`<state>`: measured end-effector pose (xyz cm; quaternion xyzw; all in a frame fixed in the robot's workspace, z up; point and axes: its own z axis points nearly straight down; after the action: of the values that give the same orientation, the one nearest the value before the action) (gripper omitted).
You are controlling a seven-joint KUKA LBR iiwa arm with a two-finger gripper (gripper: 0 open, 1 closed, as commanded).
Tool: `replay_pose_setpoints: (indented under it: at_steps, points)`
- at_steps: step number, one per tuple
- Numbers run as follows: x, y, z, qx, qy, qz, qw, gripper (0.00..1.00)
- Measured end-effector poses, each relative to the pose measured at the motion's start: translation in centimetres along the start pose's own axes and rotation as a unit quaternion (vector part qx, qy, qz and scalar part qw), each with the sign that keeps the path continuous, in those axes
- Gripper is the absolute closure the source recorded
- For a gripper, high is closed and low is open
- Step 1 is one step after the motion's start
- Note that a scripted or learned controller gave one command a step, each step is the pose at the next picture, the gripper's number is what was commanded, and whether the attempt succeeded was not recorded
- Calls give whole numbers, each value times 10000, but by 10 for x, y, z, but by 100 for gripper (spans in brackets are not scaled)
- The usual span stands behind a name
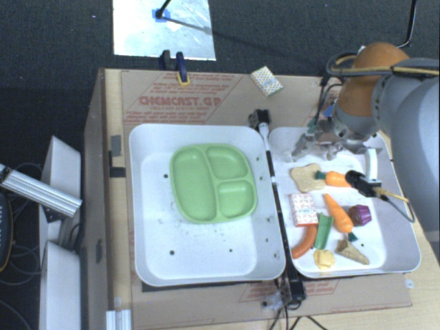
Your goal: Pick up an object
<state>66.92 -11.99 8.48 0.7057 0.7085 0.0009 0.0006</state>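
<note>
Progress: nothing lifted yet; the pick remained to be done.
Gripper point(317, 148): hovered over the far end of the right bin point(405, 249), fingers spread apart, nothing between them.
Nearest object: tan bread slice point(306, 177), just below the gripper, lying flat, beside an orange carrot point(336, 179).

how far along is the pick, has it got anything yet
Nothing looks picked yet. The gripper sits low at the far end of the right bin, above the tan piece, with no object visible between its fingers. The toys all lie on the bin floor, among them the carrot and the purple piece. The green tray lies in the left bin. Closing on a toy and lifting it are still left.
</note>
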Motion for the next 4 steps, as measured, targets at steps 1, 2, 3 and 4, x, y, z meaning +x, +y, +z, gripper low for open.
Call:
replay_pose_setpoints:
  at_steps: [1,2,3,4]
  points:
    - [-1,1,-11,-16,-9,-13,10000,100]
    - [-1,1,-11,-15,-11,-15,10000,0]
    - [8,0,0,-3,-6,0,10000,0]
    - [-17,0,-1,-7,-9,13,10000,0]
